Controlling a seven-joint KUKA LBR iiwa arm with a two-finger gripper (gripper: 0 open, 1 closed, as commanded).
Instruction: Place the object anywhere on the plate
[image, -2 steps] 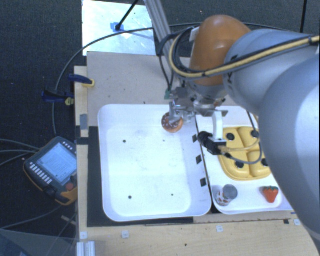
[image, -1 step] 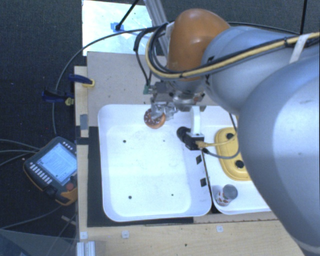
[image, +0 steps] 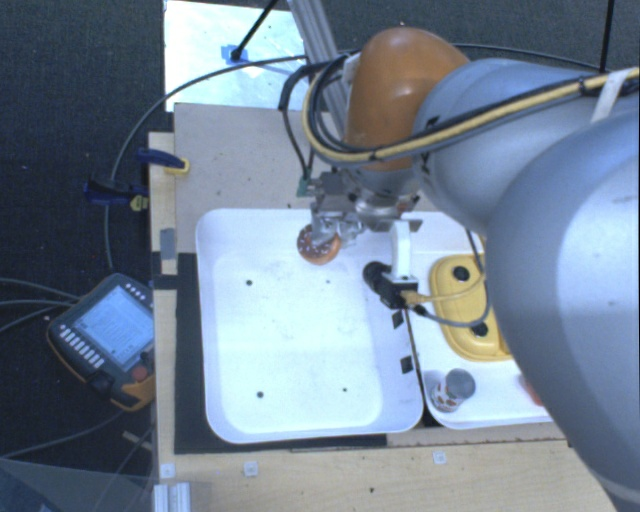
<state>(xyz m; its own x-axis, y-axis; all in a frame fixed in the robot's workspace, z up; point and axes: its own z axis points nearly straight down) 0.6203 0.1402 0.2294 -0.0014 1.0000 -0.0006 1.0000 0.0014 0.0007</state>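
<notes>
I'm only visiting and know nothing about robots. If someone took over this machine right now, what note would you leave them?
Hand: low at the far edge of the left bin, on a small round brown object; whether it grips it, I cannot tell.
Yellow plate: in the right bin, partly under the arm, with a small grey-capped item in front of it.
Done: nothing on the plate that I can see.
Left: carry the object over, set it on the plate.

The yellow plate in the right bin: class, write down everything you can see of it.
The yellow plate looks like smooth, glossy plastic, rounded, with a raised rim and a small dark spot near its upper end. It lies flat on the floor of the right bin. The grey arm covers its right side, and a cable crosses its left edge. A small cup-like item sits just below it, apart.
</notes>
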